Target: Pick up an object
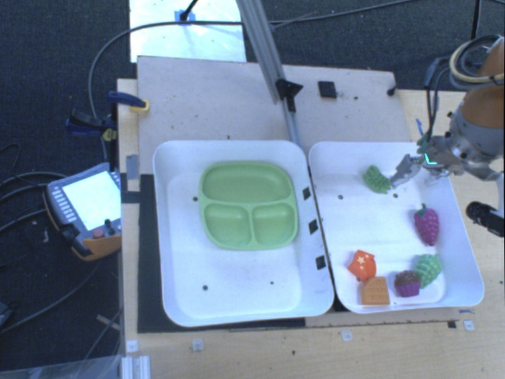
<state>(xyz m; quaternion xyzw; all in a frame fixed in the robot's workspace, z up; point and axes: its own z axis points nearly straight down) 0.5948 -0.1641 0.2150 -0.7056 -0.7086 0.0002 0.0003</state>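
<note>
The green knobbly toy [377,180] lies in the upper part of the right bin [473,290], on the bin floor. The end effector [401,172] is positioned just beside it on the right, with its fingertips at or against the toy's edge. Whether the fingers are spread or pressed together cannot be determined at this resolution, and no object is visibly between them. The arm [473,125] enters from the right, over the bin's upper right corner.

Other contents of the right bin:
- A purple grape cluster [427,225] near the right wall, at mid-height.
- A green grape cluster [429,268] below it.
- A small dark purple piece [407,283] touching the green cluster's left side.
- An orange block [375,291] near the lower wall.
- An orange-red piece with a yellow star [362,264] just above the block.

The left bin [181,306] adjoins the right bin and holds a green divided plate [248,205] with three compartments, set in its upper half.

Both bins rest on the surface [205,93]. A metal pole [264,42] crosses the surface diagonally. A handheld control pendant [87,210] lies on the floor to the left.
</note>
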